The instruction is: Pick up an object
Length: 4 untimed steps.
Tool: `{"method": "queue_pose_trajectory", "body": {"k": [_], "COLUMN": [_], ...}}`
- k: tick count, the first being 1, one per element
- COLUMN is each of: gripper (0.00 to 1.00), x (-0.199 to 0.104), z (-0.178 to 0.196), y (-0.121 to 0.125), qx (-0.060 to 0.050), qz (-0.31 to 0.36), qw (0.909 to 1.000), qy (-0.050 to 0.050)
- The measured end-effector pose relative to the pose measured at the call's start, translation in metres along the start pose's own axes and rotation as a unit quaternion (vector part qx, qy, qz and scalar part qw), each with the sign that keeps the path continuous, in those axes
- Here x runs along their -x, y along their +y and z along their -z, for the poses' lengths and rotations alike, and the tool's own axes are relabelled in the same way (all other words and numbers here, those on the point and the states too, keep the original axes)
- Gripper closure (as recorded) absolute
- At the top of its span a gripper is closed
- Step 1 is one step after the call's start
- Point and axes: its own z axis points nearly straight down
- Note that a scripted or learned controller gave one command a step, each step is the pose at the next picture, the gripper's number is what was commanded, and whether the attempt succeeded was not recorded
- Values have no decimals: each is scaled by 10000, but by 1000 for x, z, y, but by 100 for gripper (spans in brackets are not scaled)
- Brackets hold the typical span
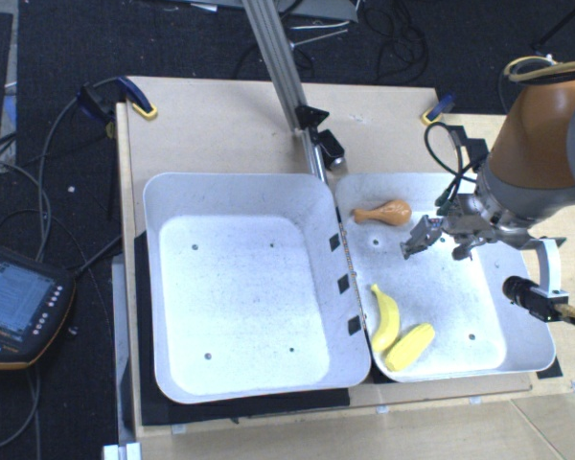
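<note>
Robotics lab or test cell. Plain wooden table [230,113] on dark carpet [57,46], clamped at the corners with blue-and-yellow clamps [125,96]. Two shallow white bins [240,195] side by side on top. Aluminium strut [273,46] rising at a slant from the back edge. Loose cables [38,190] trailing over the floor. Handheld control pendant [14,305] with a screen lying at left. Grey-and-orange industrial arm [541,142] reaching in from the right.
</note>
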Motion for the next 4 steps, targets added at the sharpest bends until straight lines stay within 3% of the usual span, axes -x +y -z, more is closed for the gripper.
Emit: {"method": "queue_pose_trajectory", "body": {"k": [2, 3, 4], "gripper": [0, 100, 100], "x": [1, 1, 6], "z": [-86, -74, -13], "y": [-7, -6, -3], "qx": [-2, 21, 46], "qz": [-2, -2, -1], "qw": [10000, 10000, 10000], "qy": [1, -2, -6]}}
